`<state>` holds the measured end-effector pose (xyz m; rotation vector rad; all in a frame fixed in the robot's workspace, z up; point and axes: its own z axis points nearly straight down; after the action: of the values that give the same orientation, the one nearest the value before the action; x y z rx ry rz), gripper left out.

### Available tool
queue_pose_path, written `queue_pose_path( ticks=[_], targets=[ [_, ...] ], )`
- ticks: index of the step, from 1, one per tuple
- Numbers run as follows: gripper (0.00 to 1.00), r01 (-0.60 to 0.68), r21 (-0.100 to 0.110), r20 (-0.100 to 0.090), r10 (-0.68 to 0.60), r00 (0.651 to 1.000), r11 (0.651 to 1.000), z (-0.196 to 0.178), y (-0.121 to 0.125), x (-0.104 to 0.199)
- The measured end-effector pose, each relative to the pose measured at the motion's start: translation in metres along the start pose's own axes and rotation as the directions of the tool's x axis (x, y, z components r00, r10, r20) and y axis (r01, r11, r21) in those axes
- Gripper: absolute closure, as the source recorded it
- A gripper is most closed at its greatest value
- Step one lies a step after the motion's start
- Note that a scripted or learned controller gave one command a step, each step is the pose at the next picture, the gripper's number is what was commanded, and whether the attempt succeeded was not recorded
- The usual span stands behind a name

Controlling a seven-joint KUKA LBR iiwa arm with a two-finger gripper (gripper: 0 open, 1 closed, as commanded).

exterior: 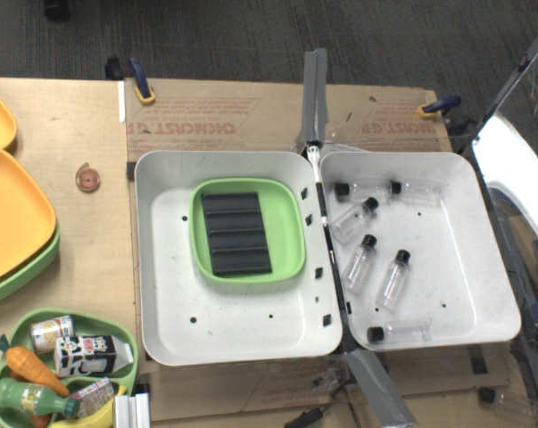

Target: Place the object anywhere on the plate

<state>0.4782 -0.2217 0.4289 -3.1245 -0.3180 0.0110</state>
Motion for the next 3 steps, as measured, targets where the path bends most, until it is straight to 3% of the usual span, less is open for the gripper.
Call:
queue_pose_path(
  ticks=[1,2,3],
  targets=[
    [0.0,0.001,-0.001,-0.002,-0.001,1.0,1.0,-0.011,0.0,0.0],
    [0.0,-0.002,0.0,0.0,0.002,1.0,1.0,0.022,0.0,0.0],
    [0.0,-0.004,0.0,-0.002,0.004,1.0,1.0,0.123,0.001,0.0]
  ],
)
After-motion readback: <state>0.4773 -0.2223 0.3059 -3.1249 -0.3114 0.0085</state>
